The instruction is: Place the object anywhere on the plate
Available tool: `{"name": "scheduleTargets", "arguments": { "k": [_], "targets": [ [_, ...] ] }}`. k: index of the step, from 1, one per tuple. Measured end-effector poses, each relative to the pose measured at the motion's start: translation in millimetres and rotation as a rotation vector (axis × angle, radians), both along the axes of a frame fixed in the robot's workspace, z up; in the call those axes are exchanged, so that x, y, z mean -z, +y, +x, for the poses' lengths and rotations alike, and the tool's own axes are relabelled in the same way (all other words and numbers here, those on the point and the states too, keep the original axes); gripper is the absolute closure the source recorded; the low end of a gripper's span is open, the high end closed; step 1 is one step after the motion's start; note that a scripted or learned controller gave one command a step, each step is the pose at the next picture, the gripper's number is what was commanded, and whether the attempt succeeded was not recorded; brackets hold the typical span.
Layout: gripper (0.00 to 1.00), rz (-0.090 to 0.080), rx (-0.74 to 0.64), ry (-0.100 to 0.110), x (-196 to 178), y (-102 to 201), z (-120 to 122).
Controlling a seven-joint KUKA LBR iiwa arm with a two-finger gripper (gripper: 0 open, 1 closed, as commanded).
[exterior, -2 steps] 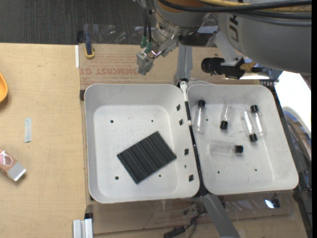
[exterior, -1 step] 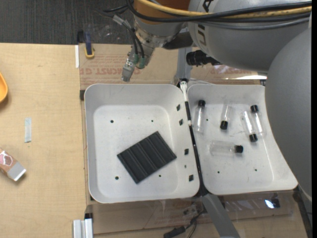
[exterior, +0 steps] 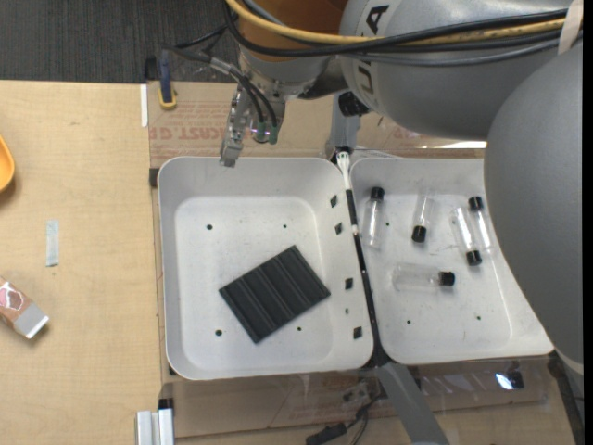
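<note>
Grey arm (exterior: 482,54) looms closest; gripper (exterior: 243,133) at 12 o'clock above black ribbed rectangular plate (exterior: 274,293) in left white bin (exterior: 185,360); finger state indiscernible.

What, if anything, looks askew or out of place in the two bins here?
The dark ribbed plate lies rotated at an angle to the left bin's walls. In the right bin, clear black-capped vials lie scattered on their sides, pointing different ways. Nothing looks spilled or broken.

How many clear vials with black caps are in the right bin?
4. One vial lies by the bin's left wall, one in the middle, one toward the right, one lies crosswise nearer the front. The arm may hide others.
</note>
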State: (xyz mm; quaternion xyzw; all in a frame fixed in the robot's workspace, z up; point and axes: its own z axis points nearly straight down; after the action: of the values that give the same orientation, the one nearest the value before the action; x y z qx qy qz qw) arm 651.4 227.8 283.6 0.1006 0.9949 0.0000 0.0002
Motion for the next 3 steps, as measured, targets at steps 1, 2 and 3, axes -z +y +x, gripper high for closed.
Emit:
{"name": "scheduleTargets", "arguments": {
  "k": [1, 2, 3],
  "targets": [
    [1.0, 0.001, -0.349, -0.004, -39, 0, -15],
    [1.0, 0.002, -0.675, -0.004, -7, 0, 9],
    [1.0, 0.001, -1.147, -0.005, -33, 0, 9]
  ]
}}
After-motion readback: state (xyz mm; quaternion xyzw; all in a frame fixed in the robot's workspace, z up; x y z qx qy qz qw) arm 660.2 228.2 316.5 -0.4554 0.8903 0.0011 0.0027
